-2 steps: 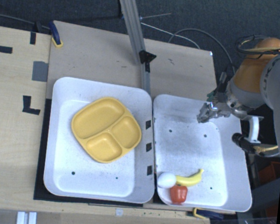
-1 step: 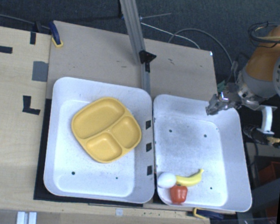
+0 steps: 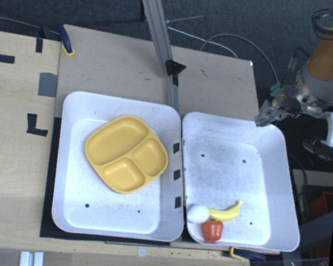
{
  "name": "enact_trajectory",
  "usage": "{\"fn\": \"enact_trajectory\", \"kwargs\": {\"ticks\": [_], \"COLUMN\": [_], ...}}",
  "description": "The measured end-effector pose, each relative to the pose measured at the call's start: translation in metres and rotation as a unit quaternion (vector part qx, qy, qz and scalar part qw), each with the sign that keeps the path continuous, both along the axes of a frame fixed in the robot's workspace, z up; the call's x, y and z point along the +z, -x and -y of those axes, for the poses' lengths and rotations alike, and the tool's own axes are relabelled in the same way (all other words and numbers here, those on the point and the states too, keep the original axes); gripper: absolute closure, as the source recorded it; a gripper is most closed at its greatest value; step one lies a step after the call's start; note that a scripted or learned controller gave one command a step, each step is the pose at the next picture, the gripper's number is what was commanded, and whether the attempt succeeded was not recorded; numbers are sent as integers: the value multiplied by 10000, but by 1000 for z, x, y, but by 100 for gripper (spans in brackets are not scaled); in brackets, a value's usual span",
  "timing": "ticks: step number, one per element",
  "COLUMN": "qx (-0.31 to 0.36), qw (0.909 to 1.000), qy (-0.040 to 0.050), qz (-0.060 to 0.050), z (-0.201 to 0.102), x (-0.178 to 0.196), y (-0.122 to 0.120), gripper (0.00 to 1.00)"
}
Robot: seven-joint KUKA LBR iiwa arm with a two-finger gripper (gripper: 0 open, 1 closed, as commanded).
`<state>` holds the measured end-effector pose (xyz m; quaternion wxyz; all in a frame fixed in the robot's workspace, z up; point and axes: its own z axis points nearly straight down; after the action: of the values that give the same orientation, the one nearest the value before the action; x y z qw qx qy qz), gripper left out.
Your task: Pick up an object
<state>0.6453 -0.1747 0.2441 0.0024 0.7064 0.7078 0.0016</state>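
Bins — two, shallow and white, side by side on the bench. Left bin (image 3: 67, 207) holds one yellow divided plate (image 3: 126, 153), three compartments, lying flat toward the bin's middle. Right bin (image 3: 280, 191) holds three small things bunched at its near left corner: one white egg (image 3: 198, 214), one banana (image 3: 226, 212), one red pepper (image 3: 212, 230) — egg and pepper touching or nearly so, banana just beside both. Gripper (image 3: 267, 116) sits over the far right corner of the right bin, well apart from the three things, nothing seen between its fingers; open or closed, can't tell.
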Motion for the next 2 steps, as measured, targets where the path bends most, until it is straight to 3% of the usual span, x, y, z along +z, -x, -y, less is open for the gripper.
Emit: {"fn": "enact_trajectory", "kwargs": {"ticks": [2], "qx": [26], "qw": [10000], "qy": [-15], "qz": [-32], "z": [-110], "x": [13], "y": [-3], "gripper": [100]}}
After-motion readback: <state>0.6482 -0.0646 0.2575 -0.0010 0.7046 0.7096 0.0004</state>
